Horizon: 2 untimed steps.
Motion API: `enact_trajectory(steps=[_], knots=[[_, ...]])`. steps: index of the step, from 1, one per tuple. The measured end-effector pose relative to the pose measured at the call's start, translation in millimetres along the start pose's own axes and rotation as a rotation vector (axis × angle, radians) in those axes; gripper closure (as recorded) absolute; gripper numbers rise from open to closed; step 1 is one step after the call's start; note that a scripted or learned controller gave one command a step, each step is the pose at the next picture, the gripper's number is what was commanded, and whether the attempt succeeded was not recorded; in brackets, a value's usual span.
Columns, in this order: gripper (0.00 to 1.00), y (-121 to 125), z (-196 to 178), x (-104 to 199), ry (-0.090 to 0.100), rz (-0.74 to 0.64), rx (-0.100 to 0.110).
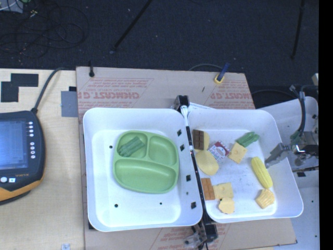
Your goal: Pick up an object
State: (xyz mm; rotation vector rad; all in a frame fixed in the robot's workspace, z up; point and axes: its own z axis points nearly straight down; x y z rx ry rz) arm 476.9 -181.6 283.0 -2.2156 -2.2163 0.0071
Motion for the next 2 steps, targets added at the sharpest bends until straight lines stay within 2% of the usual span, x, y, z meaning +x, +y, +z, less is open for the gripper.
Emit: enact_trajectory(steps=[2], knots=[[0.00,68.2,202.0,-29.0,0.004,-0.002,0.003]])
